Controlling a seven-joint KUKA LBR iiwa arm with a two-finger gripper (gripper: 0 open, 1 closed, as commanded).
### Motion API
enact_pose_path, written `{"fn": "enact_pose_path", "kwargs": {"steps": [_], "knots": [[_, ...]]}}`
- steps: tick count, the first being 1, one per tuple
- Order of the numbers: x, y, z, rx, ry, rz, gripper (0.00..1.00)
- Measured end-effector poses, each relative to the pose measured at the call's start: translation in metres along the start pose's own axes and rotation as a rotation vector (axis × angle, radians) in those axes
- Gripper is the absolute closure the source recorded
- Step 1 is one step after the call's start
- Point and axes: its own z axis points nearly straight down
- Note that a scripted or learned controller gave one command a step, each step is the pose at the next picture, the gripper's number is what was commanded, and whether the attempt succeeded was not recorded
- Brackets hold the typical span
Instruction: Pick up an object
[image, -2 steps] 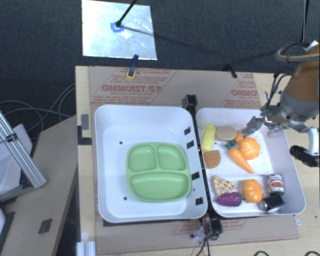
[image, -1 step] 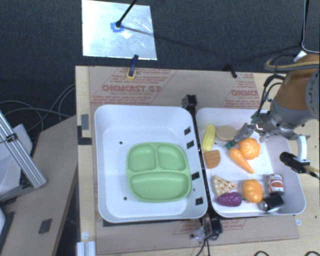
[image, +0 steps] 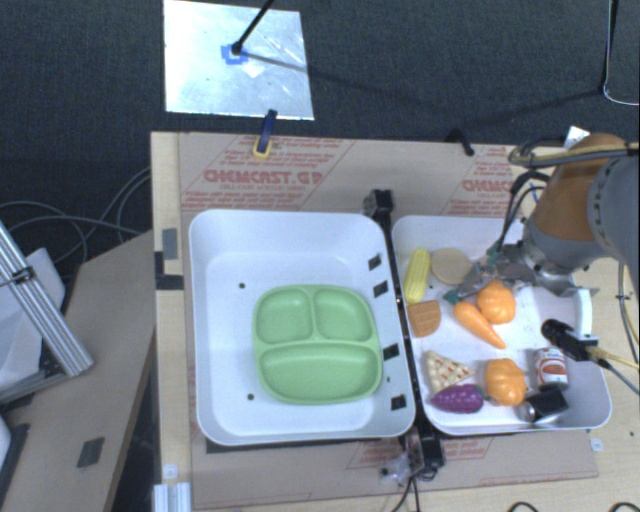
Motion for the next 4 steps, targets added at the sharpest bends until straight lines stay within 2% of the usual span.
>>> {"fn": "enact_pose_path", "kwargs": {"steps": [1,3,4], "knots": [[0.000,0.001,-0.013,-0.006,-0.001,0.000,1.00],[-0.017,-0.004,-0.124,-0.006,-0.002,0.002,1.00],[-0.017,-0.003,-0.141,-0.005,-0.001,-0.002,1.00]]}}
